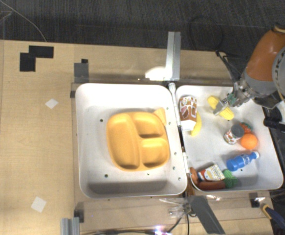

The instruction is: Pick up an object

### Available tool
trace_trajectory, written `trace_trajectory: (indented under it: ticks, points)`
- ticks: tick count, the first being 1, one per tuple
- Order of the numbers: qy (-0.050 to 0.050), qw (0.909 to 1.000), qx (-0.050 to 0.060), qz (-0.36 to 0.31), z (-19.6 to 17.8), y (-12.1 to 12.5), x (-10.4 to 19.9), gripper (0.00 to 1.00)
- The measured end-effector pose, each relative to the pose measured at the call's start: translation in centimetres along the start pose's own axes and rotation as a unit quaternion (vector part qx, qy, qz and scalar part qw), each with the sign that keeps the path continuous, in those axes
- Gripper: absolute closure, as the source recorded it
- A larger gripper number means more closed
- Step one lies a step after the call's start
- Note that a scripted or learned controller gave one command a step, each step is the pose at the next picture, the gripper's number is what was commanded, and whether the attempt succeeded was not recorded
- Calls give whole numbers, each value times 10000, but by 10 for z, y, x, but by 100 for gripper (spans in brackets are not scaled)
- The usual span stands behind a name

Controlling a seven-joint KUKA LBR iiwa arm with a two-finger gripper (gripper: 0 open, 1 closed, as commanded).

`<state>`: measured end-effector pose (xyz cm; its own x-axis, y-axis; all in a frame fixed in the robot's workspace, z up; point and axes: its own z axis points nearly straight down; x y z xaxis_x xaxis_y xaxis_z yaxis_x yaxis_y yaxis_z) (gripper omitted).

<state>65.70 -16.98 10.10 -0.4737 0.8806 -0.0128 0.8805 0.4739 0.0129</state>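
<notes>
At the upper right of the frame you see the grey arm with its orange band reaching down into the right bin (274,180), its end effector (229,103) low over the bin's upper part. It sits right at a small yellow object (221,109) — a piece of that object shows on either side of the tip, and the two look to be touching, but you cannot tell whether the object is actually held.

Lower in that bin, toward the right side, you find a small can (233,134) touching an orange ball (249,141), with a blue bottle (241,161) lying on its side just below them. Along the bin's bottom edge lies a red-capped packet (209,175) with a green piece (230,181) at its right end. Near the left wall of the bin a brown-and-white cup (187,107) lies beside a banana (197,125) — the two are close, possibly touching.

Over in the left bin (91,180), at the middle of the frame, you see a yellow divided tray (136,141) resting near its centre. Both bins sit on the pale wooden desk (30,146).
</notes>
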Motion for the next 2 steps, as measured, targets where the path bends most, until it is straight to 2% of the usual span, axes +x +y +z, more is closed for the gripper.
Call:
trace_trajectory:
  ticks: [1,2]
  points:
    - [30,9864,2,-1641,-108,2,73,100]
    - [62,9982,36,-593,-86,25,151,100]
